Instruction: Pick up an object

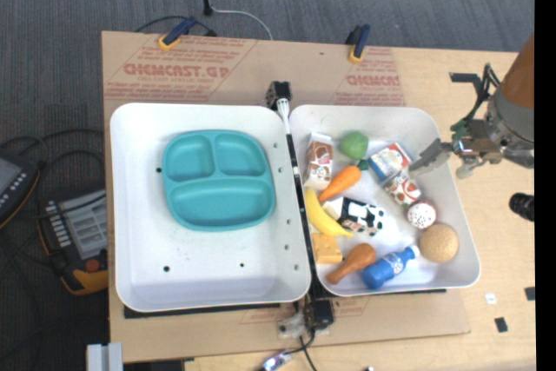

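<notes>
Hovering at the right bin's (452,187) right rim, gripper (439,154) with fingers spread and nothing between them; nearest pickable item, small carton (389,161), just left of the fingertips inside the bin, long axis slanting up-right; spotted ball (421,215) below-left.

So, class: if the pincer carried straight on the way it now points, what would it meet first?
The pincer sits at the right bin's right rim, pointing left. First in line looks like the small carton, though height is unclear, so it might pass above.
</notes>
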`<state>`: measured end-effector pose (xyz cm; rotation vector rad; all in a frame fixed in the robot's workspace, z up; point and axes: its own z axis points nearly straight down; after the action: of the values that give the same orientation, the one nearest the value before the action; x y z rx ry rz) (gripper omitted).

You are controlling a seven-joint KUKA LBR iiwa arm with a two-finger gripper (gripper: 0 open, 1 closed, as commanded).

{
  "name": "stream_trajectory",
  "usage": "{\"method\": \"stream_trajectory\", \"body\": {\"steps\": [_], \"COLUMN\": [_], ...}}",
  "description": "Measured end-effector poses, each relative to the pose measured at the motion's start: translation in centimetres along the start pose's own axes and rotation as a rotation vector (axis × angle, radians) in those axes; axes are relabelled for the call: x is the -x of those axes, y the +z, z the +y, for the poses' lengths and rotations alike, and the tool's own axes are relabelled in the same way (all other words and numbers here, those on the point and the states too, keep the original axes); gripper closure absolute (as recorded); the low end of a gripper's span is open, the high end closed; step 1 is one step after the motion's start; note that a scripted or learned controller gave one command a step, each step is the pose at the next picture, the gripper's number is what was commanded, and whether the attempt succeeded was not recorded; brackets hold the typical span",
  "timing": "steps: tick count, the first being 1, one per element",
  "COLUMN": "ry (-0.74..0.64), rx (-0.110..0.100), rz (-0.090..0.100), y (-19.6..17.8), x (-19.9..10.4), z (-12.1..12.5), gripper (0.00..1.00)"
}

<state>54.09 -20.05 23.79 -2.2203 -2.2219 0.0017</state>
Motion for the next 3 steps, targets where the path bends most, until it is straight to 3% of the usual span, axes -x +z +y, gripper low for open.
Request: {"method": "stream_trajectory", "body": {"steps": [1, 2, 3], "ry": [-0.217, -0.464, -0.332], "rx": [0.002, 0.018, 0.001], "rz": [-0.001, -0.013, 0.001], "y": [14.3, 14.8, 14.0], "x": [-1.2, -2.3, -8.5], "z": [3.4, 0.9, 4.8], "gripper": [0.00, 0.00, 0.00]}}
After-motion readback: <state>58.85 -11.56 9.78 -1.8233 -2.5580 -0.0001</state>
